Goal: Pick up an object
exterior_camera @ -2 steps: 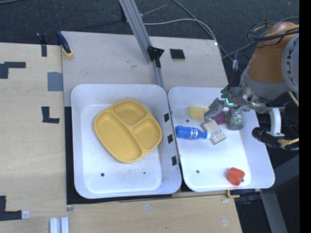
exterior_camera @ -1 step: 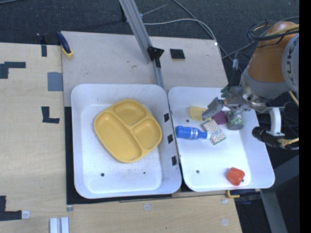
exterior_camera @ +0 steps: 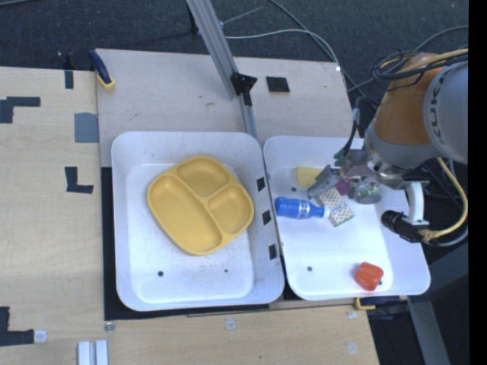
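Several objects (exterior_camera: 325, 204) crowding tool (exterior_camera: 335, 179)

Two white bins (exterior_camera: 122, 204), one yellow divided tray (exterior_camera: 200, 204), one blue bottle (exterior_camera: 298, 208), one orange object (exterior_camera: 369, 275), one patterned packet (exterior_camera: 335, 204), one yellow item (exterior_camera: 307, 176)

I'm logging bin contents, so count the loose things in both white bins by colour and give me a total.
Yellow: 2, divided plate and small yellow piece
Blue: 1, bottle
Orange-red: 1, small object
Patterned: 1, packet
Total: 5
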Robot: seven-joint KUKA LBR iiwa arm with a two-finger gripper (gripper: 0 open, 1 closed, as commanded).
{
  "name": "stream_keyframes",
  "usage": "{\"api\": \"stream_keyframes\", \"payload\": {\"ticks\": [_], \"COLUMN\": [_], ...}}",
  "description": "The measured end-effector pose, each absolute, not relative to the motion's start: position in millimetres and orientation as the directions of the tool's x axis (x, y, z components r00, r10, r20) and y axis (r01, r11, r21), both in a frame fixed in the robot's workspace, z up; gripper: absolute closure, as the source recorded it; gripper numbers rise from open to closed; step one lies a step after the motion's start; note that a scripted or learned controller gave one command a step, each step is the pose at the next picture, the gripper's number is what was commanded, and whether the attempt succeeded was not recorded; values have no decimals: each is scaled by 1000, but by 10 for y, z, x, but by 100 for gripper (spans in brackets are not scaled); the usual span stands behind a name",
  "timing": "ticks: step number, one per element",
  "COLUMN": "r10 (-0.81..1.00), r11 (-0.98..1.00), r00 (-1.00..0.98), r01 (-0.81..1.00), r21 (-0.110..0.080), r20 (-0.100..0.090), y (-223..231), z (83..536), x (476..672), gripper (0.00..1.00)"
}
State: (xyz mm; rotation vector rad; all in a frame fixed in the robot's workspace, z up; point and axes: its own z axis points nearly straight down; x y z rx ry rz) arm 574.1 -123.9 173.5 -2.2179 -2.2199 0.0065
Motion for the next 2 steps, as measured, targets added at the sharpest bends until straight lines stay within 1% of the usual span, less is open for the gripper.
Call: {"api": "stream_keyframes", "payload": {"ticks": [1,2], "r10": [1000,1000], "r11": [1,1], "r00": [-1,-1], "r01": [1000,1000], "r21": [-6,0], "r20": [1,-2], "y": [-1176,-1178], "z": [1141,853], "x": [5658,5664], "gripper": [0,0]}}
